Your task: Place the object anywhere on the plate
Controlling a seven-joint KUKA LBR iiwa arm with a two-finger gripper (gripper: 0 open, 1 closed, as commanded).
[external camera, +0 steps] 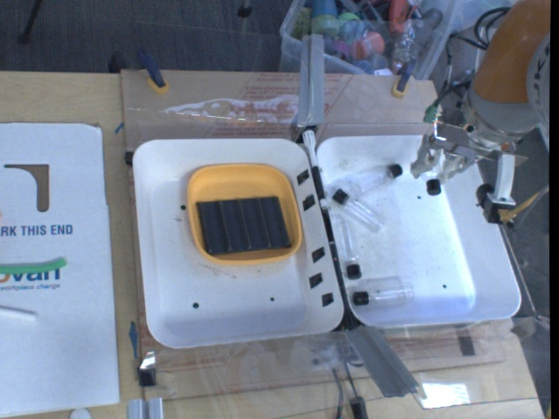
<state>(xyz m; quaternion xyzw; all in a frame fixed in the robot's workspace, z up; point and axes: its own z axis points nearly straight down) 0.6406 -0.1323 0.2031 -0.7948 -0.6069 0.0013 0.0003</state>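
Observation:
A yellow plate [240, 177] sits in the left white bin [166, 269]. A black ridged slab [243, 223] lies flat on the plate and covers most of its floor. My gripper [434, 171] hangs over the far right part of the right bin [441, 260], well away from the plate. Nothing is visibly held in it. The orange band of the arm [511, 59] rises above it at the right edge.
Several clear tubes with black caps lie in the right bin: one near the gripper [371, 180], one at the front [382, 294], others by the divider [348, 243]. A clear box of colourful items [367, 16] stands behind. A white printed sheet [52, 269] lies left.

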